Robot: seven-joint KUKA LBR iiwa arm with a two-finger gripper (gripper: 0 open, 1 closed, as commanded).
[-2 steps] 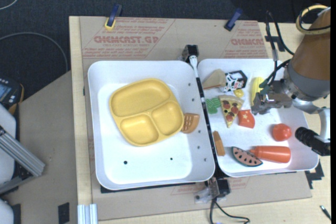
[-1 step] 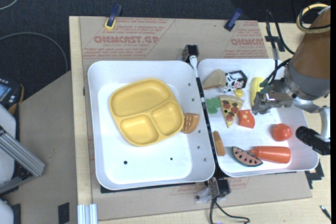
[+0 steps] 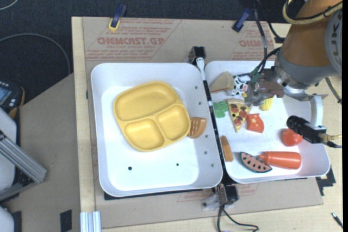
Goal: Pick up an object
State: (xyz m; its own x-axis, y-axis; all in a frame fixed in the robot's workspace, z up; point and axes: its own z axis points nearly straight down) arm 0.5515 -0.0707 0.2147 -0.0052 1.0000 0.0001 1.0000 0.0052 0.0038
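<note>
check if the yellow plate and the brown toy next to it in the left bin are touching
Touching. The camera view shows the brown toy pressed against the right edge of the yellow divided plate, with no white bin floor between them.

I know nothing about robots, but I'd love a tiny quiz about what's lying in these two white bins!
1. True or false: the yellow divided plate lies in the left bin.
2. Which toy lies nearest the right bin's front edge? A) watermelon slice B) pizza slice C) green toy
3. Fill in: the pincer hovers over the ____ bin.

Key: 1 true; 2 A; 3 right.
</note>
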